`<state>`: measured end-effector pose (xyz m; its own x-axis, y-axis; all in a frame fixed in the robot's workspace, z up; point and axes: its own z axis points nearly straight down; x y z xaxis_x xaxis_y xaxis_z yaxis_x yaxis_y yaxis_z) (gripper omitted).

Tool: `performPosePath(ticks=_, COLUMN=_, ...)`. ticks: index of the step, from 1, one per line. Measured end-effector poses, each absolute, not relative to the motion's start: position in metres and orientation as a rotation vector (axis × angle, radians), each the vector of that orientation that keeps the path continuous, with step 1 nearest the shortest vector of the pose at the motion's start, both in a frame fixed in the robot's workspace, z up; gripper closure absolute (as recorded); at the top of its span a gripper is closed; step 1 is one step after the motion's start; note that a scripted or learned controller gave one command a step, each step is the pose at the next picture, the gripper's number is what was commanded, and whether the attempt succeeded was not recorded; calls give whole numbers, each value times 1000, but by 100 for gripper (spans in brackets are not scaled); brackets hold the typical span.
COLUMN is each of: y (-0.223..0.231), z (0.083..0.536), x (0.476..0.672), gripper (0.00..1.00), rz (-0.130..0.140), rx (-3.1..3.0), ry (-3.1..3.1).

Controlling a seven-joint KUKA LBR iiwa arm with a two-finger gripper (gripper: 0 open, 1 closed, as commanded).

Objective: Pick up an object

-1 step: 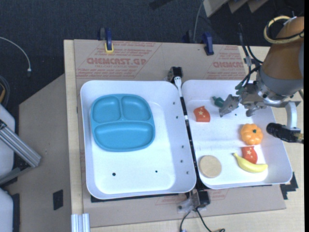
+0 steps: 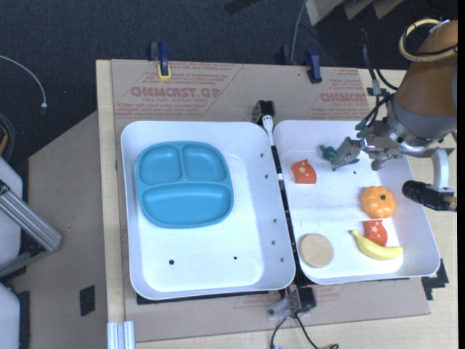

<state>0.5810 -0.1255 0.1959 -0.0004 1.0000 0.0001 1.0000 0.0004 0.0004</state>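
My gripper (image 2: 363,156) hangs over the back of the right bin (image 2: 418,267), its two grey fingers (image 2: 345,155) spread apart, open, with nothing between them. A small dark green object (image 2: 328,151) lies just left of the left finger. A red strawberry-like piece (image 2: 304,171) sits further left near the bin's inner wall. In front of the gripper an orange pumpkin (image 2: 378,201) rests on the bin floor. Nearer the front lie a small red piece (image 2: 375,231), a yellow banana (image 2: 376,248) and a round tan cookie (image 2: 317,249).
The left bin (image 2: 211,267) holds a blue divided plate (image 2: 185,183) in its back half. A black divider strip (image 2: 278,180) runs between the bins. Blue clamps (image 2: 163,58) grip the board's far edge. The arm's grey and orange body (image 2: 429,78) looms at the right.
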Motion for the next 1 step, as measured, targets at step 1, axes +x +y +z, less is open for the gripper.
performPosePath(ticks=1, y=-127, z=150, x=572, gripper=0, rz=-3, rx=2224, ry=2223)
